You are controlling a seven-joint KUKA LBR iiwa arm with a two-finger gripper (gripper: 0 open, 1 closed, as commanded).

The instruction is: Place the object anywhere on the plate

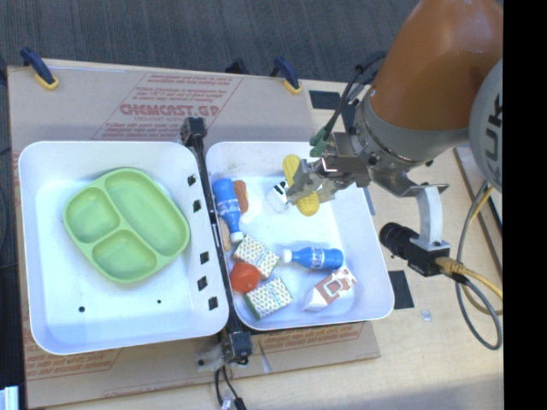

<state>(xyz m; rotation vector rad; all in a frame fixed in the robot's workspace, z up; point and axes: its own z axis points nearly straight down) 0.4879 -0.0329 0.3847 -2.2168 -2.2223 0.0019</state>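
1. The arm (436, 67), grey with an orange band, enters from the right; its bulk hides the far right corner of the right bin (363, 301) and the bench behind it.
2. The gripper (309, 186) hangs over the far part of the right bin; its fingers are dark and blurred against a yellow toy corn cob (299, 182), and whether they are open, closed or holding the cob cannot be told.
3. The corn cob is partly hidden by the gripper; beside it, to the left, lies a small black-and-white object (278, 195), too small to identify.
4. Two shallow white bins lie side by side. The left bin (43, 314) holds one green plate (126, 222) with three compartments.
5. The right bin contains two blue bottles: one (226, 203) at the left wall, one (314, 258) near the centre.
6. An orange-brown item (243, 196) beside the first bottle is mostly covered by it.
7. Two check-patterned packets (255, 256) (270, 297) flank one red object (244, 276), whose shape is unclear.
8. One small red-and-white carton (332, 289) lies at the near right.
9. Two blue clamps (38, 67) (286, 73) hold the cardboard (171, 101) at the far edge.
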